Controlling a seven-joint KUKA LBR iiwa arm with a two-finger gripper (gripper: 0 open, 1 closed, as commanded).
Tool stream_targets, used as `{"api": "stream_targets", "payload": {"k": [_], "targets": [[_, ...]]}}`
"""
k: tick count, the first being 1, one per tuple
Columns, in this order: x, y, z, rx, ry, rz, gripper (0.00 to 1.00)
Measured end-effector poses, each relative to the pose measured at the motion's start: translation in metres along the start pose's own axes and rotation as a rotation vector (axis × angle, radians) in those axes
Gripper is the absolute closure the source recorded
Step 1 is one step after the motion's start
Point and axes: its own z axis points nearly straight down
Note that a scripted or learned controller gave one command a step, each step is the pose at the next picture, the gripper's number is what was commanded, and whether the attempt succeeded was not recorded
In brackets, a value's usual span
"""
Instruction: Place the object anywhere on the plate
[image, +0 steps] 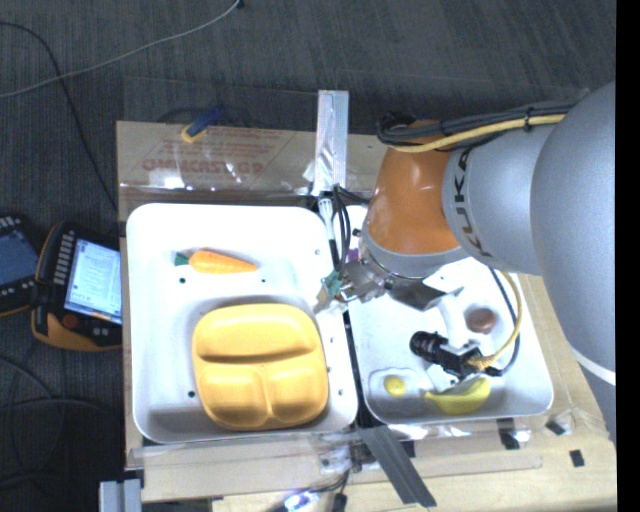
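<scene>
Gripper (345, 283) hovers at the bins' dividing wall, its grip unreadable; best release low over the yellow plate (260, 362), clear of the carrot (220, 262).

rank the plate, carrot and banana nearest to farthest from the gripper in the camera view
1. Yellow plate, left bin, its corner just below the gripper.
2. Carrot, same bin's far side.
3. Banana, right bin, near edge.

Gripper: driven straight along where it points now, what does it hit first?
Probably the rim between the two bins: the gripper sits over it, pointing roughly down. The yellow plate lies just left of that line. Depth is unclear.
</scene>
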Motion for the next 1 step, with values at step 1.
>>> {"api": "stream_targets", "payload": {"k": [1], "targets": [[-0.0955,-0.0896,-0.0002,0.0,-0.002,0.007,1.0]]}}
